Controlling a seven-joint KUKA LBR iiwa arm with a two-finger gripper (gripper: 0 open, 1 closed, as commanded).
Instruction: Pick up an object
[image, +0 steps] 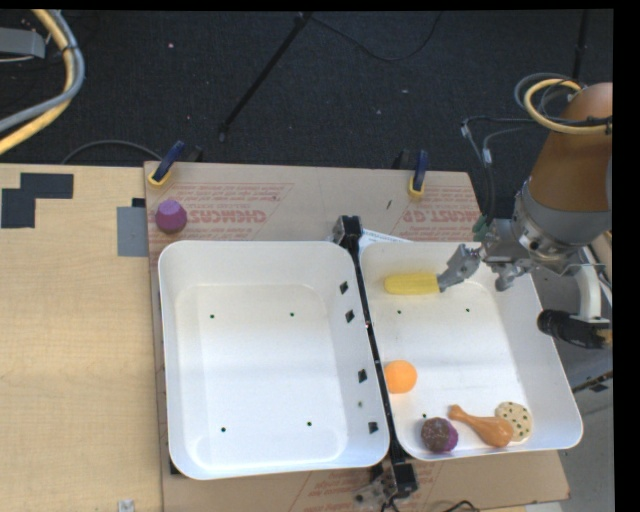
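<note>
Sitting outside the bins at far left: small purple object (171, 215) on the cardboard, near the left bin's (180, 300) back-left corner. Showing a bare white floor across the left bin, plenty of open room wall to wall. Running between the bins: black divider strip (362, 335), both inner rims touching it. Lying in the right bin (545, 375): orange ball (400, 376) near the divider, open floor around it; yellow banana-like piece (411, 285) toward the back wall, lengthwise left-right. Crowding the front edge: dark purple lump (438, 434), orange drumstick-shaped toy (481, 424), spotted cookie-like disc (513, 421), drumstick touching or overlapping the disc, lump just beside the drumstick's thin end. Leaving the middle of the right bin free. Reaching in from the right: grey arm with orange segment (570, 165), wrist tilting down-left over the bin's back-right part. Hovering at the banana piece's right end: gripper (455, 272), one finger tip just beside it, contact unclear. Looking spread, jaws not pinching anything visible, though the second finger is hard to separate from the wrist hardware. Getting cut off at the right edge: arm's upper part and cables.
</note>
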